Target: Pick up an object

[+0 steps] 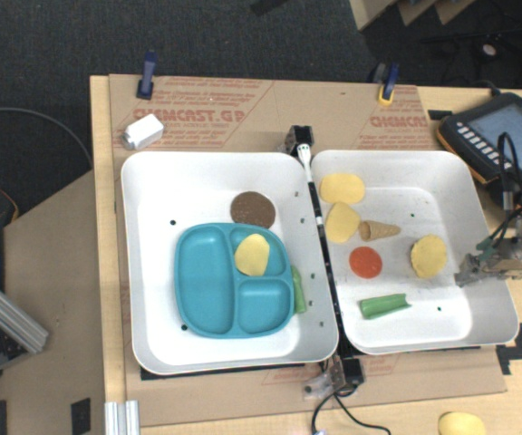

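- Claw (471, 270) sits low at the right bin's (492, 329) right edge, nothing between its fingers as far as I can see; can't tell if it's apart or together.
- Closest grab: yellow chip (429, 255) just beside it, inside that edge.
- Further out: red disc (365, 262), cone (379, 231), green bit (384, 305) toward the front edge.
- Left bin has the blue tray (208, 284).
- Nothing's lifted yet, so I'd say the whole pick is left.
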### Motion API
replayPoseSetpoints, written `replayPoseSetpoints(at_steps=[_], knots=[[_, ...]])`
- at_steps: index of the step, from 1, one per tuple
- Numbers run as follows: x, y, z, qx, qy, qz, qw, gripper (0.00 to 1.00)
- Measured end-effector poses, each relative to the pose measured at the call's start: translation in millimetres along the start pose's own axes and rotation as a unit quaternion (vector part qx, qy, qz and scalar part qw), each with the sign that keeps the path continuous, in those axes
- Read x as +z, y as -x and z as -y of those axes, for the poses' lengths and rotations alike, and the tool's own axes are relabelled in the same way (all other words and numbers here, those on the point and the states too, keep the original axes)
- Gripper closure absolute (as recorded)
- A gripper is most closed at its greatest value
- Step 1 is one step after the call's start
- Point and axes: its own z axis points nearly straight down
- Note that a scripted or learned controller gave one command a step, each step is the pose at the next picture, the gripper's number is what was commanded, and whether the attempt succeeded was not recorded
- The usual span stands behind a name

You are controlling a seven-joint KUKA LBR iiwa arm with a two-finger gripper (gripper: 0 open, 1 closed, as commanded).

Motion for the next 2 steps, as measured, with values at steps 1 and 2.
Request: replayPoseSetpoints(at_steps=[1,2], knots=[[26.0,-0.8,-48.7,-0.003,0.005,0.003,1.0000,1.00],[9.3,0.2,-0.5,0.000,0.001,0.000,1.0000,1.00]])
